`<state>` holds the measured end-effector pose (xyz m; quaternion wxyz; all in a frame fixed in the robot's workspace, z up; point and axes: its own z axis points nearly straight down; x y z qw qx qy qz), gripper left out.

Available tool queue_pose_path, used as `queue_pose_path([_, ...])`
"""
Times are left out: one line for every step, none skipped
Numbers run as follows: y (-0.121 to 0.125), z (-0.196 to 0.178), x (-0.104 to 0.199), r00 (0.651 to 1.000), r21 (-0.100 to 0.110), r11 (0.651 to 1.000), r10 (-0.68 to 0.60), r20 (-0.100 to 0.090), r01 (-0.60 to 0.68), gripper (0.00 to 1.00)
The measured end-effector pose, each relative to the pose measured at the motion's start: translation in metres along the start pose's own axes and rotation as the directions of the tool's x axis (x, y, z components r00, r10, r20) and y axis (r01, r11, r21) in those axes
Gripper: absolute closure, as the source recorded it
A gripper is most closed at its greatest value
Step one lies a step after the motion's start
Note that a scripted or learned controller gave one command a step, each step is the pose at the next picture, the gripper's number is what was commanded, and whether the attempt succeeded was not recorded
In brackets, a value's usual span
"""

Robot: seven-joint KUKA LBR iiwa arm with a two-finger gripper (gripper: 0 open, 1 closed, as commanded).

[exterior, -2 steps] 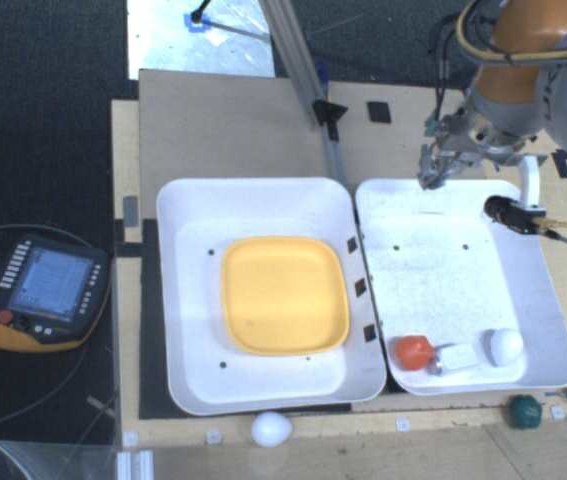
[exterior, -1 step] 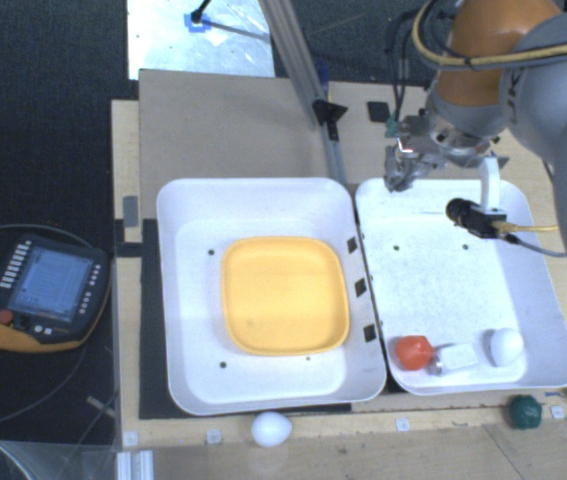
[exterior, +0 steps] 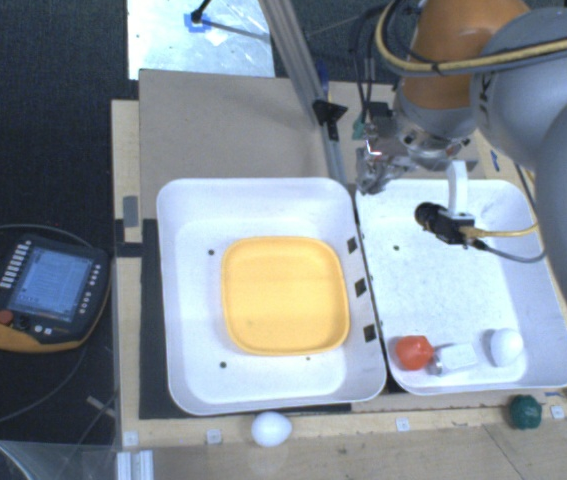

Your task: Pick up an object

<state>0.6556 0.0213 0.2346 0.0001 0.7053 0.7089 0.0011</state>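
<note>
gripper (exterior: pixel 373 178) – hangs over right white bin's (exterior: pixel 538 368) far-left corner, finger state unclear | targets – small orange-red ball (exterior: pixel 412 351), white egg-shaped ball (exterior: pixel 505 345) rest along near wall, well apart, likely rolled there

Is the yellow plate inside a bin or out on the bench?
Inside. The plate lies flat in the middle of the left bin, white floor showing all around it.

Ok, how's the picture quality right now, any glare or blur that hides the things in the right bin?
Camera view: lighting is even and soft, shadows faint. The white ball nearly washes out against the right bin; the orange-red object stands out clearly. The gripper at the bin's back edge is small and soft, lost in cables. The near arm is blurred at the right.
</note>
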Motion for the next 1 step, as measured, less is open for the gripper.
queue_pose_path([-0.0139,0.0106,0.0544,1.0,0.002,1.0,0.0,0.0,0.0,1.0])
